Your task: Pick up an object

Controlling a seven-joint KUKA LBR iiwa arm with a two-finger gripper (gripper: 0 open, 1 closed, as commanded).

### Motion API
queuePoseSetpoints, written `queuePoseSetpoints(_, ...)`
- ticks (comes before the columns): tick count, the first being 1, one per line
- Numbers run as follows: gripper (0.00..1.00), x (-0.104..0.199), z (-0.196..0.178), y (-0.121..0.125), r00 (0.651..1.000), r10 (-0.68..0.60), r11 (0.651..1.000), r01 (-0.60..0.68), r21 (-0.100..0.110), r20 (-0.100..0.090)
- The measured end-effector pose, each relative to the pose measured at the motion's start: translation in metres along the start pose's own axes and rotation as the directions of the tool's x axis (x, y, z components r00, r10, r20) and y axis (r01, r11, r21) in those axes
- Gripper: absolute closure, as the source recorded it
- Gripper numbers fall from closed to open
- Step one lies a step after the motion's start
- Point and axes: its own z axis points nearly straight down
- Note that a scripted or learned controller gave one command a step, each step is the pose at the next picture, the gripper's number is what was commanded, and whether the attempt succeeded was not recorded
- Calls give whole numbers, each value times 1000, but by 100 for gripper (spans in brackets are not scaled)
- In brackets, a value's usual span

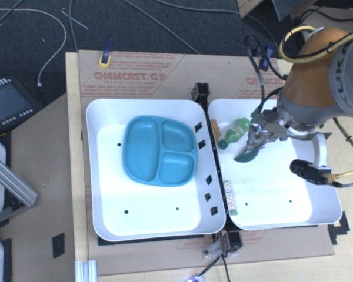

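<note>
The end effector (254, 141) hangs low over the right bin (282, 216), near its upper left corner, and its fingers are too small and dark against the clutter to tell whether they are spread or closed. Directly beneath and touching its tip, as far as the slanted view lets one judge, lies a dark teal object (246, 154), flat and leaf-like in outline. Just to the left of the end effector sits a green bottle (235, 130) of glossy plastic, lying on its side, with a small orange piece (222, 144) at its lower left end. Both rest on the smooth white floor of the same bin.

Far to the left, in the left bin (106, 204), lies a light blue plate (160, 150) with rounded corners and three compartments, matte in finish. Behind the bins, the brown cardboard sheet (135, 75) covering the tabletop bears red print reading "CHEMCAST GP". A thin printed label strip (229, 195) lies along the right bin's left wall, below and left of the end effector; its writing is illegible.
</note>
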Motion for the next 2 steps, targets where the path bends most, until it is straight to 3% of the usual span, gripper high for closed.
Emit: queuePoseSetpoints(2, 100, 117, -21, -1, 1000, -2, 1000, 2, -5, 0)
